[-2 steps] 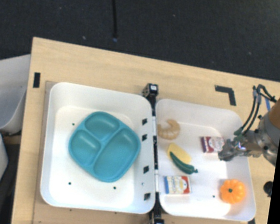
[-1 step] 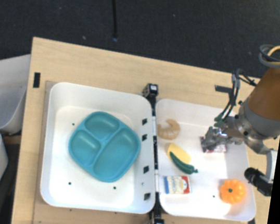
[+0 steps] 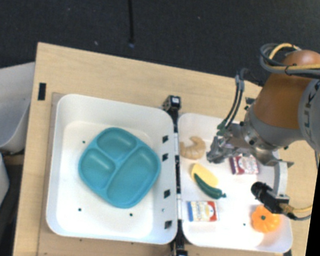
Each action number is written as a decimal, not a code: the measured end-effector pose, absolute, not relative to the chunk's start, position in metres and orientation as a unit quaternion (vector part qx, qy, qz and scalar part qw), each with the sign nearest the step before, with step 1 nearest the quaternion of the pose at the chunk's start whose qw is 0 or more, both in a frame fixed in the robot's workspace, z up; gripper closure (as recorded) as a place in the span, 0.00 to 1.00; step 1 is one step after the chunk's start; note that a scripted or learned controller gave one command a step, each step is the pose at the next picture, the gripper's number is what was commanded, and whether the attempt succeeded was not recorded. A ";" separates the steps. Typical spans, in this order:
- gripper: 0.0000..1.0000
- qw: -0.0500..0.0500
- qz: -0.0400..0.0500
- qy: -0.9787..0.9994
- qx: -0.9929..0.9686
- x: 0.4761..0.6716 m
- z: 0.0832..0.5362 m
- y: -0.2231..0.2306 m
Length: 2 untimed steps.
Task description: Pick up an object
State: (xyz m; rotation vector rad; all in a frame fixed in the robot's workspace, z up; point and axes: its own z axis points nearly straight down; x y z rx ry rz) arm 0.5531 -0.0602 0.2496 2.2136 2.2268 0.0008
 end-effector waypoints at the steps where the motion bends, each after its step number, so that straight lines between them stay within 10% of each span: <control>1: 1.00 0.001 0.000 0.709 0.705 0.572 0.238 -0.010; 2: 1.00 0.001 0.001 0.710 0.705 0.591 0.249 0.042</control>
